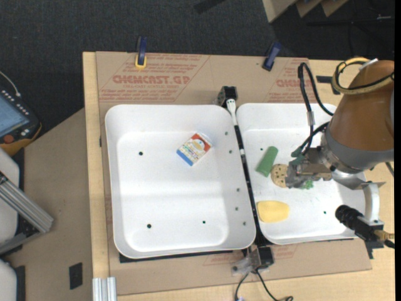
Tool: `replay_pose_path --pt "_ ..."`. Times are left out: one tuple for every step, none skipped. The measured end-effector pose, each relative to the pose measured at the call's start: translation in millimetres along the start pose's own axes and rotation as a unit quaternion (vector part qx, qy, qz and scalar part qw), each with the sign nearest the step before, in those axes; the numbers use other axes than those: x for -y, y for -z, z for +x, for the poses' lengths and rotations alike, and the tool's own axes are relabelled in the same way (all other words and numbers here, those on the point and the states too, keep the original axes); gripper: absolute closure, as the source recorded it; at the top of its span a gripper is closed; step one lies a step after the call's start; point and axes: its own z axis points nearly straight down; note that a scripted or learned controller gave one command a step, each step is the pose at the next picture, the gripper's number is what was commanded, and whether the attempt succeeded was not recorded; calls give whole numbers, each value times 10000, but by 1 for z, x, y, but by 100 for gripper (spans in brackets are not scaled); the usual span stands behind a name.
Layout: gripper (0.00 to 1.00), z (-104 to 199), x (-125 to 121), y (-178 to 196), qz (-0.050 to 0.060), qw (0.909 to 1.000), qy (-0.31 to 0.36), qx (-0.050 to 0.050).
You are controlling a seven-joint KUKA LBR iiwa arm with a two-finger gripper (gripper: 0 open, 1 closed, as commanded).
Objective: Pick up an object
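In the right bin [313, 115] lie a green cylinder-like block [268, 160], a yellow rounded object [274, 211] and a tan disc with dark dots [280, 175]. My gripper [301, 176] hangs low over the right bin, just right of the tan disc and touching or nearly touching it. A small green piece shows under the gripper. The left bin [125, 187] holds a small white, blue and red carton [193, 148].
The grey arm with its orange band [366, 105] covers the right bin's right side. A black divider strip [241, 162] runs between the bins. Clamps [141, 52] sit at the cardboard's far edge. A black fitting [354, 221] juts out near the bin's front right.
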Motion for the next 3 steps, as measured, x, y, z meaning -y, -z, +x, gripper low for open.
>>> replay_pose_path --pt "100 46 -32 14 -50 10000 25 5" --pt "100 -7 -6 40 -46 10000 2 11" --pt "100 -7 -1 -18 -18 10000 8 -2"
